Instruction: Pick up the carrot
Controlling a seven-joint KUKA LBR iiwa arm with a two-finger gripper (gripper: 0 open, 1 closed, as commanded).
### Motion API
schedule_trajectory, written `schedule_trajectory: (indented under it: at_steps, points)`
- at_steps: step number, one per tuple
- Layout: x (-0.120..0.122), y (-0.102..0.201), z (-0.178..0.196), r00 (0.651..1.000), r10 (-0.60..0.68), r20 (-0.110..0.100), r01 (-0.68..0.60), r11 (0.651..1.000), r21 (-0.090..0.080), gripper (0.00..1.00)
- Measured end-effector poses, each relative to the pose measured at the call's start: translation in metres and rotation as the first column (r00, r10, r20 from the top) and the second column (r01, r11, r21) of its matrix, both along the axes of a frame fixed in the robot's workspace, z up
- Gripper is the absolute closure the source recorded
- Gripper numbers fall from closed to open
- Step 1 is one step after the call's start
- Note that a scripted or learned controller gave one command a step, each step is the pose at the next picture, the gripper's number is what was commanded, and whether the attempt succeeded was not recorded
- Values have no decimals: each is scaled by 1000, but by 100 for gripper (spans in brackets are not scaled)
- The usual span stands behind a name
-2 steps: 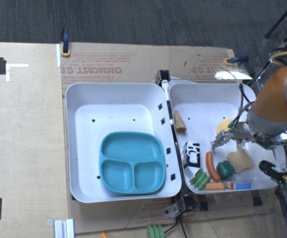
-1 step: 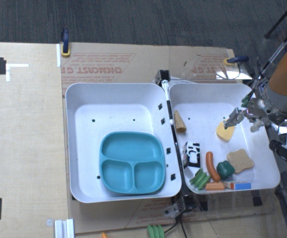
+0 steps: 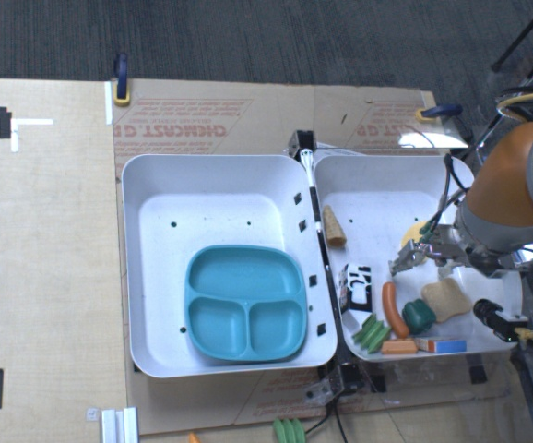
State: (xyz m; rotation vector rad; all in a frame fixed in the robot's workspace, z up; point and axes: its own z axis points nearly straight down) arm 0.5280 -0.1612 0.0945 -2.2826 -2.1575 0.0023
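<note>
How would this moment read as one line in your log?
arm: over right bin | gripper: above the items | carrot: lying in bin, not held

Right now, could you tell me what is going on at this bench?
A KUKA arm reaches in from the right, its gripper hovering over the right bin, above a cluster of toy food. The carrot, its target, lies on the bin floor near the front, beside a green piece; nothing shows between the fingers. The left bin holds a blue divided plate.

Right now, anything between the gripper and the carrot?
Camera view: bare white bin floor separates the gripper from the carrot. Nothing else lies there.
</note>
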Motion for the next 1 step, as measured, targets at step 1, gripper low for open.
schedule_trajectory:
  at_steps: [1]
  points:
    - [82, -35, -2, 997, 80, 3, -80, 997, -2, 0]
